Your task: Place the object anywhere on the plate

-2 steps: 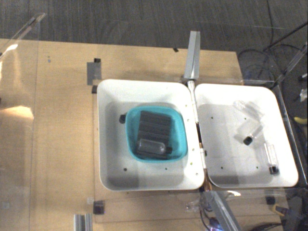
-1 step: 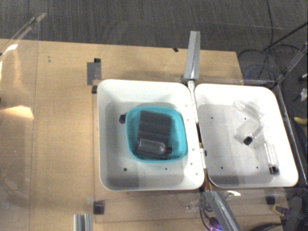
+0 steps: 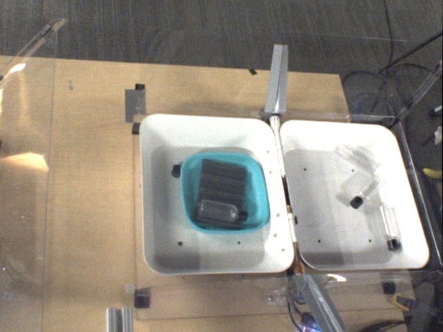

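Left bin (image 3: pixel 159 254): the teal plate (image 3: pixel 257 185) sits at centre. A clear rounded container (image 3: pixel 219 211) lies at the plate's 6 o'clock, touching a dark ridged block (image 3: pixel 223 178) at centre. Both rest on the plate, so placement appears complete, with nothing evidently left to do.

Gripper jaw state: cannot be told.

Right bin (image 3: pixel 415 254): transparent tubes (image 3: pixel 390 228) at 4 o'clock and centre are hard to make out. Their outlines blend into the white floor.
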Controlling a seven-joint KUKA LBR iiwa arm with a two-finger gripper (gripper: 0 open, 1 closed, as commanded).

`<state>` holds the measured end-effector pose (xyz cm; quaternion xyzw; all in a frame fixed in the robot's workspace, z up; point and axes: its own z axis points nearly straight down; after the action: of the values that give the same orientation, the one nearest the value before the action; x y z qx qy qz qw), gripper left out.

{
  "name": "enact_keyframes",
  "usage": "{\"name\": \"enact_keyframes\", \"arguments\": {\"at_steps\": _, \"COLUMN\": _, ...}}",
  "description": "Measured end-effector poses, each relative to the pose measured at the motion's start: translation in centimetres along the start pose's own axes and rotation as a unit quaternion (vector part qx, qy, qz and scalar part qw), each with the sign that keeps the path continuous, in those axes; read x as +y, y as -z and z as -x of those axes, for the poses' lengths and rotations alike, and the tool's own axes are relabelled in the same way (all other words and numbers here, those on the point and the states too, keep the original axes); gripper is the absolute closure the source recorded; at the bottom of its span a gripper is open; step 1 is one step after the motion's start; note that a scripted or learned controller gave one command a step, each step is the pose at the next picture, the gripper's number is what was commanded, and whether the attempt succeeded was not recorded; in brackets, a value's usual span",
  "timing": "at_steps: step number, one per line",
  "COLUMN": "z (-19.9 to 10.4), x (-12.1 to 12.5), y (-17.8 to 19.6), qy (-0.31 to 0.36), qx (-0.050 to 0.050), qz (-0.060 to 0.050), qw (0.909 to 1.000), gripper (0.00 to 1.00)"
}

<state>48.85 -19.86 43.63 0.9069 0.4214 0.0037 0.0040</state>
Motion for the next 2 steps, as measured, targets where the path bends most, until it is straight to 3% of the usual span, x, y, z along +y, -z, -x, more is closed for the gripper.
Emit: {"name": "enact_keyframes", "arguments": {"at_steps": 2, "z": 0.15, "x": 0.13, "y": 0.01, "qy": -0.100, "qx": 0.000, "qz": 0.000, "qw": 0.9950, "gripper": 0.00}}
